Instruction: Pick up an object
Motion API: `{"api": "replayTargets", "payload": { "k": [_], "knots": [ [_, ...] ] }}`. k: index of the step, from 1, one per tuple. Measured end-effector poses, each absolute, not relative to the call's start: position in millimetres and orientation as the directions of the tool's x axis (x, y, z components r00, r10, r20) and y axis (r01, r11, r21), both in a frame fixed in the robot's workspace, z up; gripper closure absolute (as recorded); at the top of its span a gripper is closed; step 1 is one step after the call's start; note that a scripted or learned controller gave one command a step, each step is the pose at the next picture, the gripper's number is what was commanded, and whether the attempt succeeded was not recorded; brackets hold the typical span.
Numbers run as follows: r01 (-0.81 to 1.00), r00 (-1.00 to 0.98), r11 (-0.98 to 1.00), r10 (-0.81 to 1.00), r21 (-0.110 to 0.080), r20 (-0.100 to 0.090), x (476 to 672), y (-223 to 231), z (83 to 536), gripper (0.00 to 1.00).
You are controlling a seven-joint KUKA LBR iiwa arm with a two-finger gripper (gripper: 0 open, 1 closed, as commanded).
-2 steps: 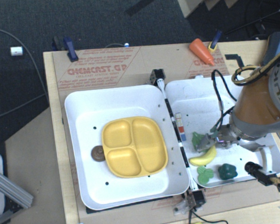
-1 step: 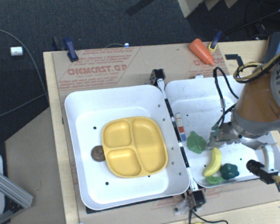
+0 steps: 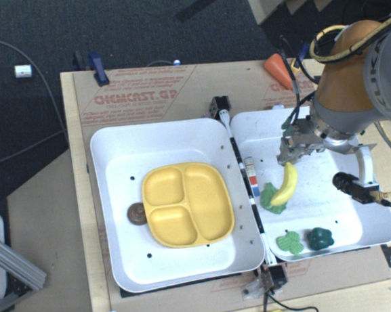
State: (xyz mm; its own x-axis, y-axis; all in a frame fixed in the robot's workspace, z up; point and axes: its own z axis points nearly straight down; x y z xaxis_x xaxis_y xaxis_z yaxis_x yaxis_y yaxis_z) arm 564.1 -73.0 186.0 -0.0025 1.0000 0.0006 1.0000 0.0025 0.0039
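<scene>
A yellow banana [image 3: 286, 183] lies tilted in the middle of the right bin [image 3: 365, 229], its lower end resting on a green leafy piece [image 3: 271, 200]. My gripper [image 3: 294, 148] hangs just above the banana's upper tip, at the end of the grey and orange arm [image 3: 346, 84] that comes in from the right. Nothing shows held in it. Near the right bin's front edge sit a light green item [image 3: 289, 241] and a dark green item [image 3: 319, 237]. In the left bin [image 3: 111, 159] are a yellow divided plate [image 3: 186, 204] and a small brown round object [image 3: 136, 213] against the plate's left side.
A black fitting [image 3: 351, 186] sticks out over the right bin's right side. An orange carrot-like piece [image 3: 278, 70] lies on the bench behind the right bin. A blue clip [image 3: 97, 69] sits at the cardboard's back left. A small red and blue strip [image 3: 253, 180] lies by the divider.
</scene>
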Motion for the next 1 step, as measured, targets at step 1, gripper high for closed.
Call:
{"api": "replayTargets", "payload": {
  "k": [1],
  "knots": [
    [1.0,-0.003,0.003,1.0,0.002,0.001,591.0,-5.7,184.5,1.0]
  ]
}}
